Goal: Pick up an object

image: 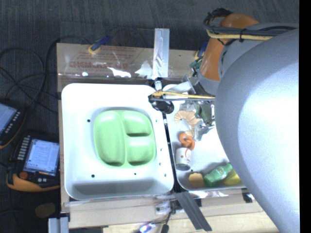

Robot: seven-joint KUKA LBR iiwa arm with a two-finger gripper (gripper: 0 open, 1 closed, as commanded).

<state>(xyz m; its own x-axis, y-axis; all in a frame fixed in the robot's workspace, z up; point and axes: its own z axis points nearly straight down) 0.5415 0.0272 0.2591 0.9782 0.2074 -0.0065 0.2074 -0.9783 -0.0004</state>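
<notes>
- The gripper (206, 123) hangs low in the right bin (210, 152); I cannot tell how open it is.
- The shell toy (186, 115) and orange ring (186, 140) lie just beside it.
- It may bump them away, because the toys sit close together.

robot lab: teach pendant (36, 161), loose cables (19, 74)

Pale green divided tray (124, 137) (glossy), white bins (73, 130), orange-banded grey arm (262, 106), green bottle (217, 174)

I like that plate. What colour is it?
Light green plate, seen in the camera view.
</notes>
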